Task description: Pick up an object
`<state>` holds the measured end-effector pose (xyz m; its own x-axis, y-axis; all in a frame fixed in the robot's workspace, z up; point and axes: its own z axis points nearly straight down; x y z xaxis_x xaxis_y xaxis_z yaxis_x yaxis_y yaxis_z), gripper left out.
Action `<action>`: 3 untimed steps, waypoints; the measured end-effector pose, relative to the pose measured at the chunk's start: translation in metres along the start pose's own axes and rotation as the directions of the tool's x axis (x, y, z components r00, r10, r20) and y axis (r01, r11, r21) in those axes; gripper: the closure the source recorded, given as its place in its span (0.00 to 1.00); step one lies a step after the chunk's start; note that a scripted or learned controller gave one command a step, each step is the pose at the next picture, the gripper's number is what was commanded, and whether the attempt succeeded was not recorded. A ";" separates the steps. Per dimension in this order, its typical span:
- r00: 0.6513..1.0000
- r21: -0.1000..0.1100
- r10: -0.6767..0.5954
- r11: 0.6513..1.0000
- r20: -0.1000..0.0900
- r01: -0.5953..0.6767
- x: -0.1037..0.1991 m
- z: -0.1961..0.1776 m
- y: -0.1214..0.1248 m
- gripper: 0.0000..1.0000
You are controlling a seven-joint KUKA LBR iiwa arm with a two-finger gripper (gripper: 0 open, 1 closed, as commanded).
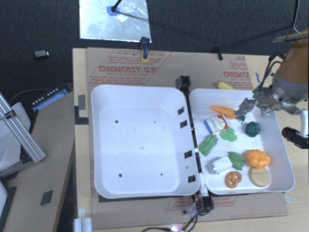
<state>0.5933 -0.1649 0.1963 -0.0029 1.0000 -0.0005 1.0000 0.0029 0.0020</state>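
The gripper is hovering by the carrot in the right bin, seemingly lining up a grab.

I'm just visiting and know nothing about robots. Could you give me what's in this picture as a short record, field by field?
arm: grey with an orange band, reaching in from the right
gripper: above the right bin's upper part, close to the carrot; nothing seen between its fingers
left bin: white, shallow
right bin: holds the toy items
items: carrot, blue and red packet, dark green piece, orange pepper, pretzel, pale round disc
outside the bins: yellow piece beyond the right bin's far rim
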 end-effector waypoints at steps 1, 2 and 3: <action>1.000 -0.002 0.003 1.000 -0.004 -0.003 -0.016 0.114 0.024 0.00; 1.000 -0.014 0.000 1.000 0.000 0.000 -0.017 0.095 0.027 1.00; 1.000 0.018 -0.003 1.000 -0.004 0.003 -0.019 0.114 0.058 1.00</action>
<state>0.6514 -0.1837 0.0825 -0.0056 1.0000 0.0030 0.9999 0.0056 -0.0163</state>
